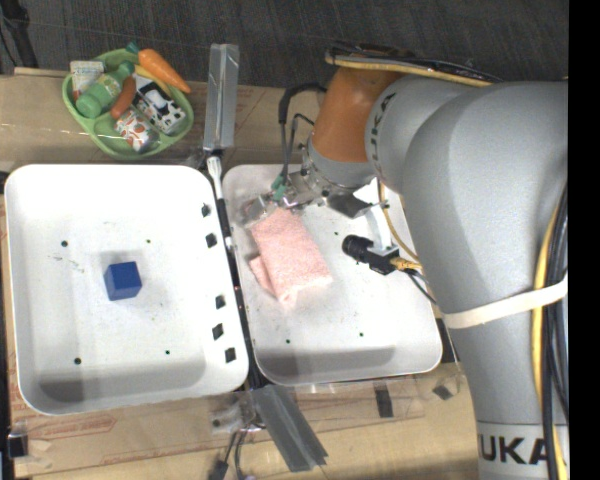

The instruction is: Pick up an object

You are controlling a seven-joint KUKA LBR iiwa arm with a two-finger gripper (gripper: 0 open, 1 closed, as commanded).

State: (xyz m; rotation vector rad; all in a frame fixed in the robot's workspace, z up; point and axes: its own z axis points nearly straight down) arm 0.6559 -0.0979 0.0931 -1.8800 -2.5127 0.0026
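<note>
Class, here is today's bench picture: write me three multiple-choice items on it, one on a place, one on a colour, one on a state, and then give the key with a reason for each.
1. Where does the blue cube lie?
A. in the left bin
B. in the right bin
C. in the green bowl

2. What colour is the sponge in the right bin?
A. yellow
B. pink
C. black

3. How does the sponge stand to the gripper?
A. lifted high above the bench
B. hanging over the left bin
C. lying on the floor of the bin, its upper end by the gripper

Key:
1 A, the cube sits alone on the floor of the left bin.
2 B, the sponge is pale pink against the white bin.
3 C, the sponge lies flat on the floor of the right bin, with the gripper at its upper end.
</note>
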